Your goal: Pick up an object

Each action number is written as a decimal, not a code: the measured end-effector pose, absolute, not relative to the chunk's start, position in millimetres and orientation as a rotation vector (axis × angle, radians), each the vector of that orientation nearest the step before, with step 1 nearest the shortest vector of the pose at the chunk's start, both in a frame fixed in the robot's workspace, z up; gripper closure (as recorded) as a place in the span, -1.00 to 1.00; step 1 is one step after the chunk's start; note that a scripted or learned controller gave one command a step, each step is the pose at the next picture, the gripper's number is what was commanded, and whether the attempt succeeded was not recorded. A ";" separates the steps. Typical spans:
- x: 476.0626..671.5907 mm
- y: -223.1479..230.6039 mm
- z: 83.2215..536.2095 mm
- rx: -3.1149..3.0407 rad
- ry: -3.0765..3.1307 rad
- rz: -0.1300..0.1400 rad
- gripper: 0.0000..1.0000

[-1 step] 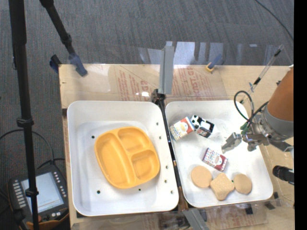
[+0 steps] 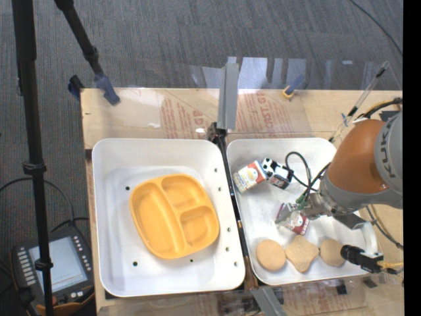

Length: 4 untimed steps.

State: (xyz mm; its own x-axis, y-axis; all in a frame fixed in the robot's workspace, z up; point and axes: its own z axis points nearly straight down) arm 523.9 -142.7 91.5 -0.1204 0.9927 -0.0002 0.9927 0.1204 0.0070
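The right bin [image 2: 329, 149] holds a small yellow-and-white carton [image 2: 248, 176], a black-and-white toy [image 2: 276, 170], a crinkled silver-and-red packet [image 2: 293, 218] and three tan, biscuit-like pieces [image 2: 270, 255] [image 2: 301, 253] [image 2: 331, 251] along its near edge. My gripper [image 2: 309, 206] hangs low in this bin, right beside the packet's upper right corner. The wrist and cables hide where it meets the packet. The arm's orange band [image 2: 358, 157] sits over the bin's right side.
The left bin [image 2: 108, 157] holds a yellow divided plate [image 2: 174, 214]. A grey upright post [image 2: 228, 101] stands behind the gap between the bins. A black stand pole [image 2: 29, 143] rises at far left.
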 end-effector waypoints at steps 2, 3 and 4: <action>530.1 -103.2 232.5 1.687 2.651 0.001 1.00; 530.0 -103.6 232.5 1.689 2.650 0.001 -1.00; 561.9 -159.6 151.8 1.541 2.739 0.001 -1.00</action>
